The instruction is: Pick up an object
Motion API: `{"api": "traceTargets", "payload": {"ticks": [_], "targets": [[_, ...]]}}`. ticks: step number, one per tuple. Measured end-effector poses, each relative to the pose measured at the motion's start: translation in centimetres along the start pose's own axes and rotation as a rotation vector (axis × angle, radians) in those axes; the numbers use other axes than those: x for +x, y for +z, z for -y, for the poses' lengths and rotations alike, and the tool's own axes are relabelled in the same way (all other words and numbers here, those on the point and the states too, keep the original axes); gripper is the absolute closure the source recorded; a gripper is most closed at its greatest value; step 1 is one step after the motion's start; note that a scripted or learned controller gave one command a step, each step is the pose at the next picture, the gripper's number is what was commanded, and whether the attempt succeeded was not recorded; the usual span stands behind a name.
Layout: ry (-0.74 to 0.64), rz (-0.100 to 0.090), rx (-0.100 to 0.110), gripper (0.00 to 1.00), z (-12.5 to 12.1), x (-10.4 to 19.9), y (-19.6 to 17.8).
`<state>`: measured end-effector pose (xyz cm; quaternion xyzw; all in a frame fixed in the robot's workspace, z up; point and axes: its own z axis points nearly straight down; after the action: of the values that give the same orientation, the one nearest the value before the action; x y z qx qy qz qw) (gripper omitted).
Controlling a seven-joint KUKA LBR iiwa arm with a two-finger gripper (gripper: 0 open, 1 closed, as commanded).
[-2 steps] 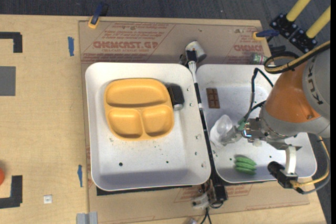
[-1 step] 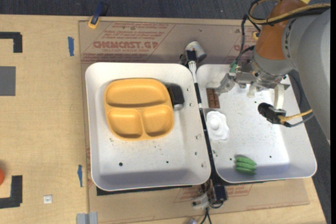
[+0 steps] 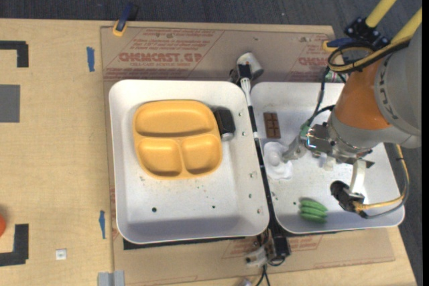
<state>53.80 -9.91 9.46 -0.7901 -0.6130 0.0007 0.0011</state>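
Grey and orange, my arm hangs over the right bin (image 3: pixel 375 221), its pincer (image 3: pixel 320 149) low near the bin's middle; I cannot tell its state. A white object (image 3: pixel 276 161) lies just left of it, a green object (image 3: pixel 312 209) nearer the front rim, a brown block (image 3: pixel 271 124) toward the back.

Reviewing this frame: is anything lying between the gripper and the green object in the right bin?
Nothing visible does. The gripper hangs over the right bin near a white object; the green object lies apart toward the bin's near edge, with bare bin floor between. The brown object sits off that path.
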Motion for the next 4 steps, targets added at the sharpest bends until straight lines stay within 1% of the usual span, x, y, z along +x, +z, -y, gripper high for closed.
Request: {"api": "traceTargets", "payload": {"ticks": [1,2,3,4], "targets": [[-0.178,0.0,-0.004,0.0,-6.1,0.1,0.9],[-0.156,-0.001,-0.002,0.0,-2.4,1.3,0.9],[-0.266,0.001,-0.005,0.0,-7.5,1.1,0.9],[-0.241,0.0,-0.002,0.0,-1.9,0.1,0.9]]}}
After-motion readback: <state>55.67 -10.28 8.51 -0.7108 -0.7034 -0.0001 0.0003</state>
